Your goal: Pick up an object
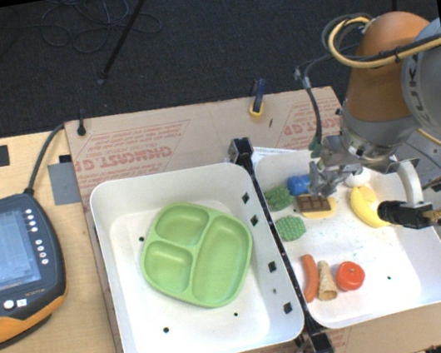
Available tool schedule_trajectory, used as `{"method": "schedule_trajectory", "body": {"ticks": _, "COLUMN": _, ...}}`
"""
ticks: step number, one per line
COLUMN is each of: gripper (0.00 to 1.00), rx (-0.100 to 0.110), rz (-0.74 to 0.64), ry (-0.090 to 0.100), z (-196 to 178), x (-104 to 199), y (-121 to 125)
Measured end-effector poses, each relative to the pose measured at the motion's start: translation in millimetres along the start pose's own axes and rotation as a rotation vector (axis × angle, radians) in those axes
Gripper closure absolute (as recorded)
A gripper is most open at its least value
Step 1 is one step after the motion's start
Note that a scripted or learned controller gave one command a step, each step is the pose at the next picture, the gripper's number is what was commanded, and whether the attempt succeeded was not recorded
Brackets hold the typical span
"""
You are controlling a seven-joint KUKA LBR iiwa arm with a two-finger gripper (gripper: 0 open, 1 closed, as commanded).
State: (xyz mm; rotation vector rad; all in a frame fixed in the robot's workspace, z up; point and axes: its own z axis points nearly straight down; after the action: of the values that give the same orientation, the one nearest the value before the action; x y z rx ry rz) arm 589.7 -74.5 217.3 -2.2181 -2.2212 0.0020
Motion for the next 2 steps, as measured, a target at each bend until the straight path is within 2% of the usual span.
{"method": "schedule_trajectory", "body": {"ticks": 1, "gripper": 1.00, "rx": -0.002, "rz": 0.000, "ry": 0.000, "z": -18.7, "x": 6.9, "y": -1.6}}
{"method": "schedule_trajectory", "body": {"ticks": 2, "gripper": 1.00, "rx": 0.003, "rz": 0.002, "ry": -0.001, "z": 0.1, "x": -1.5, "y": -2.4}}
